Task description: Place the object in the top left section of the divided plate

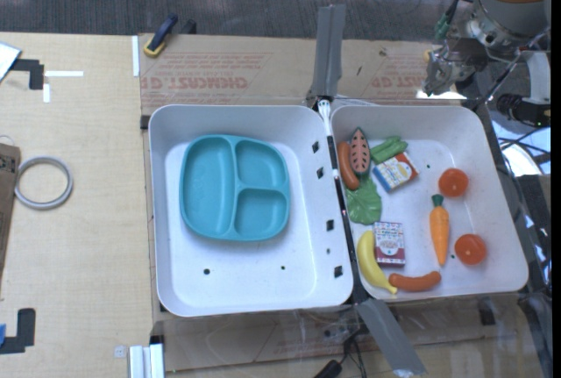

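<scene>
Crowding right bin [491, 148]: banana [372, 265], carrot [438, 229], sausage [414, 281]

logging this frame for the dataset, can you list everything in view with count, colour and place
bins: 2, white, side by side on the bench
divided plate: 1, teal, in the left bin
watermelon slice: 1, red and green, right bin near the divider
hot dog: 1, right bin's left edge
green toys: 2, upper left and middle left of right bin
small boxes: 2, red and white, right bin
banana: 1, yellow, lower left of right bin
sausage: 1, orange-red, right bin's front
carrot: 1, orange, right bin
round fruits: 2, orange-red, right side of right bin
tape roll: 1, grey, bench at left
gripper: 1, grey, above the right bin's far edge
</scene>
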{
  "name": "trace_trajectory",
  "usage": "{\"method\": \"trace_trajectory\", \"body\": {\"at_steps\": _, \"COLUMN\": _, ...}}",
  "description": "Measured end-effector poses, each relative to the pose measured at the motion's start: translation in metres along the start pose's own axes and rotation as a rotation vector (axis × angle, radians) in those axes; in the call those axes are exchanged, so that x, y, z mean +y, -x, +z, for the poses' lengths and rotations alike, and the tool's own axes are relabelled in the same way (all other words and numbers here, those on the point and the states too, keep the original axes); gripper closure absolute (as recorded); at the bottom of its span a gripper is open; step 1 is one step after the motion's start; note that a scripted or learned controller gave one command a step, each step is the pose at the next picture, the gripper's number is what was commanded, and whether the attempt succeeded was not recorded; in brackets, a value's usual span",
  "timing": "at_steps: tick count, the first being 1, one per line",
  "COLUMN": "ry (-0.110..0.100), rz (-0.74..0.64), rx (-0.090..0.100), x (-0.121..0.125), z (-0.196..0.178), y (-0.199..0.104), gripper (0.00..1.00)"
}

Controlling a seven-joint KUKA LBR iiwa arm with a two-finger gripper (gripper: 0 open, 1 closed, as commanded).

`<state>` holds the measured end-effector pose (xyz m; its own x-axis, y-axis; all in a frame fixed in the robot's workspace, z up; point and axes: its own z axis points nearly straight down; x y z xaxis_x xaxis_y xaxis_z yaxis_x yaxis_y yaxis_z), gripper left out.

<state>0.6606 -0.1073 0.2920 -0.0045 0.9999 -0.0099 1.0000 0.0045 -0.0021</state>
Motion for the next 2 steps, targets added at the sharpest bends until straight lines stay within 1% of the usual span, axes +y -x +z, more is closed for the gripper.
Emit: {"method": "trace_trajectory", "body": {"at_steps": 2, "ry": -0.001, "rz": -0.004, "rx": -0.005, "x": 0.0010, "z": -0.0167, "y": 0.0001, "gripper": 1.00}}
